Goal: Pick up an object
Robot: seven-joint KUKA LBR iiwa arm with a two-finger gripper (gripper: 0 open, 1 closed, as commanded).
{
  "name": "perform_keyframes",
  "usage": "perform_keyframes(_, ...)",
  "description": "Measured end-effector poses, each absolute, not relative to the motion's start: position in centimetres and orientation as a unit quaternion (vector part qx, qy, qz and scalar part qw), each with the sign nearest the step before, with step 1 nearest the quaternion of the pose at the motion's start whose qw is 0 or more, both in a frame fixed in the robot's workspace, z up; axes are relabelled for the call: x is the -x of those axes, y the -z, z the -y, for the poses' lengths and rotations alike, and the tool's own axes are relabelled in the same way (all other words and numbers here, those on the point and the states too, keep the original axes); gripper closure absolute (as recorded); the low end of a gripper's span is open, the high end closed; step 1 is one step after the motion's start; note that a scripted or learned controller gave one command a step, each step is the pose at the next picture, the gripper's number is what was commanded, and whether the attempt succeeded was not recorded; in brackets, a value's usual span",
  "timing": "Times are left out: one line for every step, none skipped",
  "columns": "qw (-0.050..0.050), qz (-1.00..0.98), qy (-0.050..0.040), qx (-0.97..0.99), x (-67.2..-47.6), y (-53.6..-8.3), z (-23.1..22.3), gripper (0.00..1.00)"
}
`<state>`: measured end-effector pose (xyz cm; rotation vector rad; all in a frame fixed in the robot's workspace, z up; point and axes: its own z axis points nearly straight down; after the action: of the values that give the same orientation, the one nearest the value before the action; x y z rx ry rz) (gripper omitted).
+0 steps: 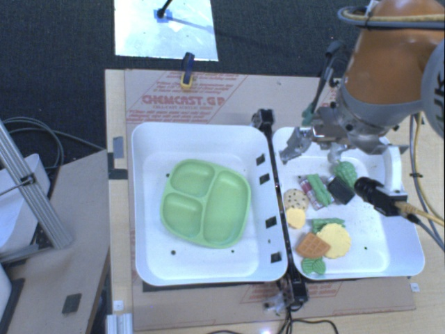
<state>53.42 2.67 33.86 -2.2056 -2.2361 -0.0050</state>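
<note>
Grey gripper [339, 160] hangs over my right bin [400, 256], above the toys [320, 218]; I cannot tell its state. Nothing lifted yet; the grasp remains.

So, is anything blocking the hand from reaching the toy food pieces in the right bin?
Nothing visible stands in the way. The hand hangs over the shallow white right bin, just above the green leafy toy piece. The other pieces, such as the round yellow toy piece and the orange waffle-shaped toy piece, lie uncovered.
</note>
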Motion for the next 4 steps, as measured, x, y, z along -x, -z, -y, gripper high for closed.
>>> perform_keyframes(0.003, 0.711, -0.0017, 0.703, -53.3, -25.8, -8.7, 0.00)
perform_keyframes(0.002, 0.711, -0.0011, 0.703, -52.8, -20.1, -16.3, 0.00)
perform_keyframes(-0.007, 0.709, 0.0093, 0.705, -67.0, -52.3, -16.1, 0.00)
perform_keyframes(-0.001, 0.711, 0.0032, 0.703, -66.8, -53.6, -23.9, 0.00)
